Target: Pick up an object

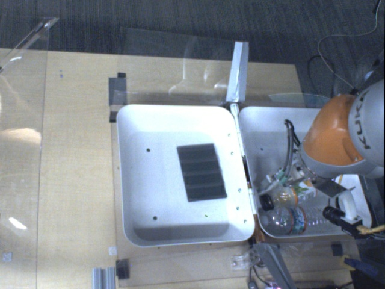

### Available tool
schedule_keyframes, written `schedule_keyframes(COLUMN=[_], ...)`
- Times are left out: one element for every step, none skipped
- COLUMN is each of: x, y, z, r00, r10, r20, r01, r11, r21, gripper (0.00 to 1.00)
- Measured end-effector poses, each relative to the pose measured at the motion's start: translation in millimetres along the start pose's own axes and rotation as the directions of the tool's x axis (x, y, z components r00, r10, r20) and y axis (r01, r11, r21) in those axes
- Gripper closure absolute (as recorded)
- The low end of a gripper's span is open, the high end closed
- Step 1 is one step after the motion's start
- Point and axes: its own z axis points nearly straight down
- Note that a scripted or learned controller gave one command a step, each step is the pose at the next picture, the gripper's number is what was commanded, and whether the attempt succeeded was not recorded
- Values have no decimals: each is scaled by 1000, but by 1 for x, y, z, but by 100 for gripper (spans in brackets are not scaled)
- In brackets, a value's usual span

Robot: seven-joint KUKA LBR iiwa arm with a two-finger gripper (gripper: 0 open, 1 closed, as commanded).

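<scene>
Reaching into right bin (264,125); pincer (283,182) state impossible to tell. Better lowering squarely over bottle (287,220), avoiding bin wall.

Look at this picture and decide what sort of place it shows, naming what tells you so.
Probably a robotics lab or test cell. A grey and orange robot arm reaches over two shallow white bins on a wooden bench, with loose cables nearby and clear panels around the bench.
</scene>
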Motion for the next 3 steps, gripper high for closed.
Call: schedule_keyframes(x=[4,-28,-97], y=[-13,-6,17], z=[11,0,-19], r00=[973,806,810], r10=[229,592,586], r20=[3,5,5], r01=[-229,-592,-586], r11=[973,806,810], r21=[-8,5,20], gripper=[0,0,0])
